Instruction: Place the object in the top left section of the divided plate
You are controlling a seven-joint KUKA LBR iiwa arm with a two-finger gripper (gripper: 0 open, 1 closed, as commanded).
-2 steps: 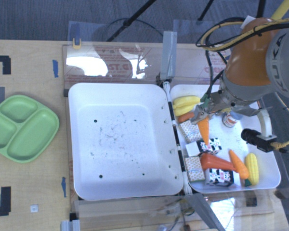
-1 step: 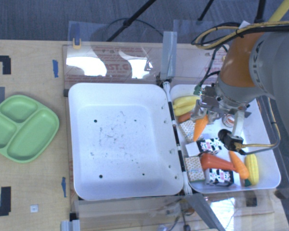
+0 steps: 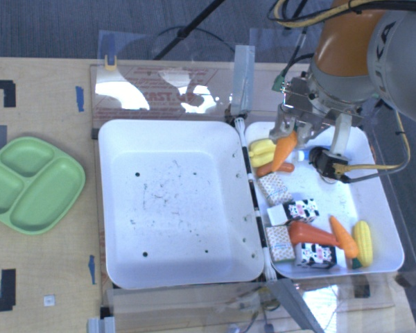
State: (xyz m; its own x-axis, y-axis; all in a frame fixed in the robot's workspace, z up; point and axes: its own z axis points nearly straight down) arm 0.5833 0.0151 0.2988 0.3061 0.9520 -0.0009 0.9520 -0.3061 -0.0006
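A pale green divided plate (image 3: 50,194) lay on the wooden desk (image 3: 41,109), well to the left of the left bin (image 3: 118,134). The plate had three sections, and my target, the small top left one, lay on the side away from that bin.

Just right of the left bin's far right corner, over the right bin (image 3: 385,217), my claw (image 3: 292,132) hung clenched on the upper end of an orange toy carrot (image 3: 284,152). The carrot slanted down and back toward the left bin, its tip near a yellow toy (image 3: 261,147).

To do this step well, I judged I should lift straight up until the carrot's tip cleared the wall between the bins. I should then carry it across the whole left bin to the plate beyond. The grip was near one end, so the carrot could swing or slip; a slow, level move seemed safest. It should go down low over the small top left section, since the carrot looked long for that section.

Counting, to the right of the left bin:
- One carrot in my claw.
- One loose carrot (image 3: 342,234).
- One redder orange piece (image 3: 312,233).
- Two yellow pieces, counting the corn-like one (image 3: 362,241).
- Two cow-patterned cartons (image 3: 302,210).
- Two tan waffle-like squares (image 3: 274,184).

There were two bins and one plate.
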